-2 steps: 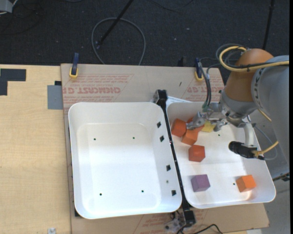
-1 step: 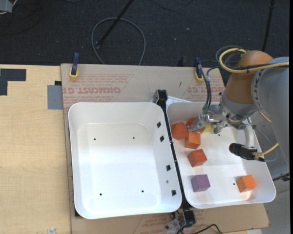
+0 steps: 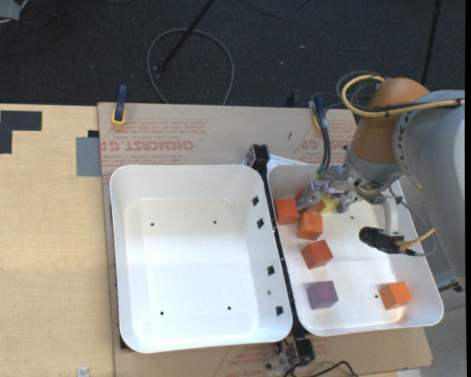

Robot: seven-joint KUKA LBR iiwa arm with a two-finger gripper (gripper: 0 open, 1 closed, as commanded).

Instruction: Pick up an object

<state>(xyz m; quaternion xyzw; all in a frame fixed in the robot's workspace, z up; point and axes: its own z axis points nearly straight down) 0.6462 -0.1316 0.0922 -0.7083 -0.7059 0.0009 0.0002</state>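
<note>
1. Purple cube (image 3: 323,294) and orange cube (image 3: 395,294) near right bin (image 3: 424,309) front edge.
2. Arm (image 3: 424,144) bends down from right, gripper (image 3: 327,200) over far-left corner above orange block (image 3: 310,225); jaws state unclear.

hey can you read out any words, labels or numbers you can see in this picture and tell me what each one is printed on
"CHEMCAST", as best it reads: red print on the brown board behind the two white bins, seen upside down and mirrored.
The smaller red print around that word is too blurred to read.
More red print shows on the board's front edge; it is too small to read.
No print can be made out on the blocks, the bins or the arm.
</note>
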